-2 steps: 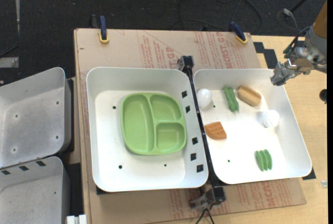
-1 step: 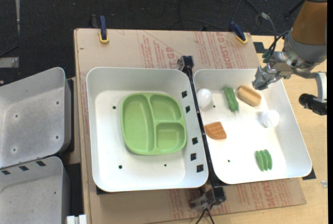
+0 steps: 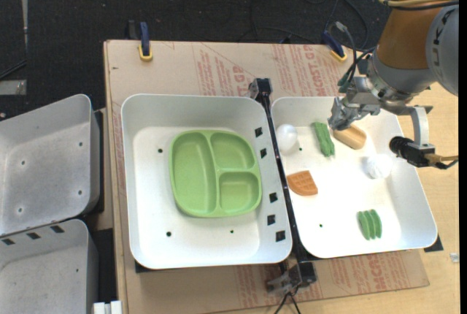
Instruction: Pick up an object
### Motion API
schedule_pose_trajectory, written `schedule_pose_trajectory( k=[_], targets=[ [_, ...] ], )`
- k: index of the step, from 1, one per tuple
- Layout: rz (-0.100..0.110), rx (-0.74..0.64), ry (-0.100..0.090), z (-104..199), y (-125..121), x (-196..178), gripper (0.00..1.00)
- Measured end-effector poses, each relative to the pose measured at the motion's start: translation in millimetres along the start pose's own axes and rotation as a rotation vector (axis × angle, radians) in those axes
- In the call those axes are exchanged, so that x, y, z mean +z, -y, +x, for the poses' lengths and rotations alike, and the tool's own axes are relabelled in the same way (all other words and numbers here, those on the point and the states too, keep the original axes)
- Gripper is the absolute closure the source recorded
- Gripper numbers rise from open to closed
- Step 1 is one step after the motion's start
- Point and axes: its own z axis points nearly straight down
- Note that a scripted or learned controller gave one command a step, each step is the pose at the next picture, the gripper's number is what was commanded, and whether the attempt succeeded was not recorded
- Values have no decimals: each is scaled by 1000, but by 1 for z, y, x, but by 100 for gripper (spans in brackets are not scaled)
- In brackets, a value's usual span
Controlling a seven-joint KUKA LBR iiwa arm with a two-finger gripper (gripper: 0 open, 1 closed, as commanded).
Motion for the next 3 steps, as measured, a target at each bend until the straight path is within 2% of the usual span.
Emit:
schedule_pose_trajectory(
  k=[1,2,3],
  targets=[
    [-1,0,0,56,7,-11,100],
    [-1,0,0,116,5,-7,100],
    [-3,-2,0,162,7,-16,100]
  ],
)
